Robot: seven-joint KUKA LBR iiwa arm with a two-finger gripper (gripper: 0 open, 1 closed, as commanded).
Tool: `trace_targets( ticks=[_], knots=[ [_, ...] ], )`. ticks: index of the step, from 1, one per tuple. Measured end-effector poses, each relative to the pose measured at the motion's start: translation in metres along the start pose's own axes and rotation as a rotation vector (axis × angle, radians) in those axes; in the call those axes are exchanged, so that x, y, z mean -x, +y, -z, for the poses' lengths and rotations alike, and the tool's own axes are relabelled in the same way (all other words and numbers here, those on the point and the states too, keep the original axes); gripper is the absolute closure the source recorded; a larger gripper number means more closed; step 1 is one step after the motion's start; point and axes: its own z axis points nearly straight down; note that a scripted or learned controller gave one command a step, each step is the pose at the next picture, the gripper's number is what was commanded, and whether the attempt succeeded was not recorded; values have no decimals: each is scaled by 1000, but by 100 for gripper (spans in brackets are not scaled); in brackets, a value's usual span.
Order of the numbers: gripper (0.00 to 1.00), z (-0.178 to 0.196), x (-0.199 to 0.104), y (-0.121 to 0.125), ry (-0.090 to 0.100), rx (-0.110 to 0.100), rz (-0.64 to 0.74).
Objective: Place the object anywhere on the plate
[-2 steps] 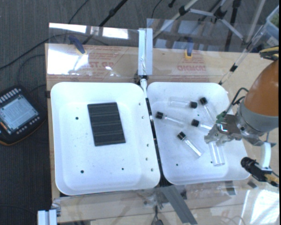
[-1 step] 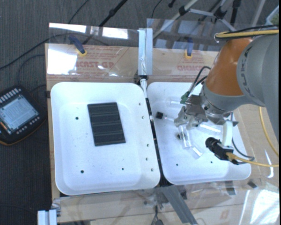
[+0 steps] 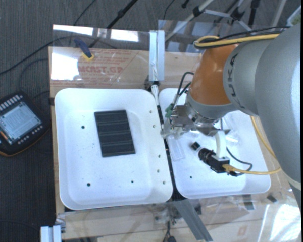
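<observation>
Here the pincer (image 3: 178,133) hangs beside the right bin's (image 3: 252,185) left wall.

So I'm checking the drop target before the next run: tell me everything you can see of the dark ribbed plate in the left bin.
The plate is a dark, near-black rectangle with ribs running across it, matte like plastic or rubber. It lies flat on the floor of the left bin, near the middle, its long side slightly tilted. Nothing rests on it, and only the bin floor touches it.
</observation>
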Motion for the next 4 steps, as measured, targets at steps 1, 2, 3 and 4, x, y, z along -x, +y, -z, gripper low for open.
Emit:
trace_targets(
  ticks=[1, 2, 3, 4],
  knots=[
    [100, 0, -77, 25, -1, 3, 251],
    [100, 24, -182, -39, -1, 2, 522],
    [100, 102, -210, -9, -4, 4, 747],
    [100, 114, -221, -58, -3, 4, 1174]
  ],
)
